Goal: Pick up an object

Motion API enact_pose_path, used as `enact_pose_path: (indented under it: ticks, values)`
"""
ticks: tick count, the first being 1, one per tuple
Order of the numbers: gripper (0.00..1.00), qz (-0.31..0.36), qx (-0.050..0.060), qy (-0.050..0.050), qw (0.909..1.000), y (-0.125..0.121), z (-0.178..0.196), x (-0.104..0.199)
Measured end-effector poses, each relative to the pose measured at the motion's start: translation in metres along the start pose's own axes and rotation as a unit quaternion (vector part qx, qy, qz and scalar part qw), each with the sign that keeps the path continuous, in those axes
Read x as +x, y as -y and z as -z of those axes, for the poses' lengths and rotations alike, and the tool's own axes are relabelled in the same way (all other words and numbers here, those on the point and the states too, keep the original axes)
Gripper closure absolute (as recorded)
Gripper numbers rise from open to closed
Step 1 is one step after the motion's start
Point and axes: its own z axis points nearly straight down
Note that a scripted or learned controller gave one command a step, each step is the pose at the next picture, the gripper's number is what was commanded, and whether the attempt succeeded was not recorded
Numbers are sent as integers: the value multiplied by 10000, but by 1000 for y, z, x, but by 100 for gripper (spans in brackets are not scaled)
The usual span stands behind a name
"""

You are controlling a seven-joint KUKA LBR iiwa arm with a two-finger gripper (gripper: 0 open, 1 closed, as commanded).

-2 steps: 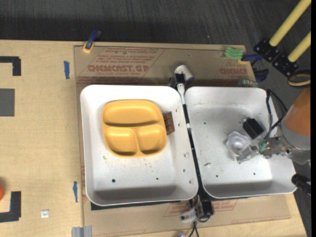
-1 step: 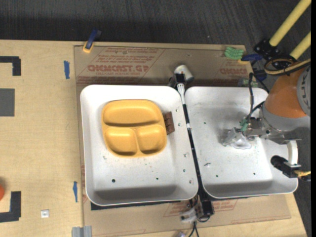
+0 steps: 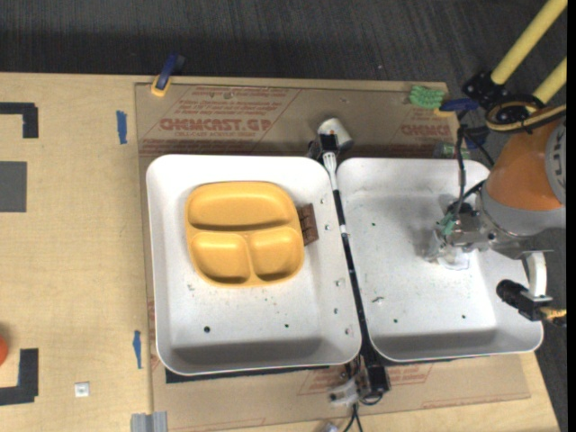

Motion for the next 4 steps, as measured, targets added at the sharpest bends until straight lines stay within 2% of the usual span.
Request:
enact_pose_path:
  ticks: [1,2,3,4]
  values:
    - [0,-2,4,-2,10000,0,0,0]
    - [0,1808,25,-11,9835,5,-11,-1]
    - [0,3249,5,-2,9457,-16,-10,27]
    - [0,3108,10,0,9505,-46,55,4]
